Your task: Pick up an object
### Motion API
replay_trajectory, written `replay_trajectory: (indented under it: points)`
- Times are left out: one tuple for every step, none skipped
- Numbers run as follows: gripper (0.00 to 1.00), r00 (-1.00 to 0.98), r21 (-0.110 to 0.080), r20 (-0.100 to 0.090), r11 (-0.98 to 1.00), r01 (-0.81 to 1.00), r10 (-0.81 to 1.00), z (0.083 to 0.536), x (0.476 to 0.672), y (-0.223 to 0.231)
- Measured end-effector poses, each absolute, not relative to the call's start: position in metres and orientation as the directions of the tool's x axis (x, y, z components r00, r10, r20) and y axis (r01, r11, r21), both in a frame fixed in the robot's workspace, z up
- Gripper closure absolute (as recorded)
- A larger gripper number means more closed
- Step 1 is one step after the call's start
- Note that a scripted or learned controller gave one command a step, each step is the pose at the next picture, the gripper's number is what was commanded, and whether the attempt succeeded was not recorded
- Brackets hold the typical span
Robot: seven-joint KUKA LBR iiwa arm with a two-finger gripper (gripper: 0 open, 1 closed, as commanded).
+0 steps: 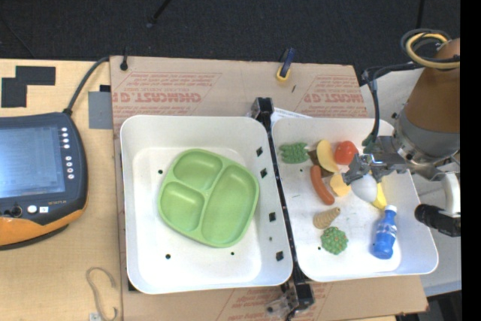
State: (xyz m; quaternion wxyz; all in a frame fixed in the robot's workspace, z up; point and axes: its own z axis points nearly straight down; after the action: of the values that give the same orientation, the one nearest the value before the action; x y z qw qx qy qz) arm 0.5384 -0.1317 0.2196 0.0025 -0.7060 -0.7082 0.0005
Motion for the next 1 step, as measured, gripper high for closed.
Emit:
replay_trajectory:
  points:
    - [1.0, -0.004, -0.004, 0.003, 0.004, 1.0, 1.0, 0.2127, 0.5394, -0.079]
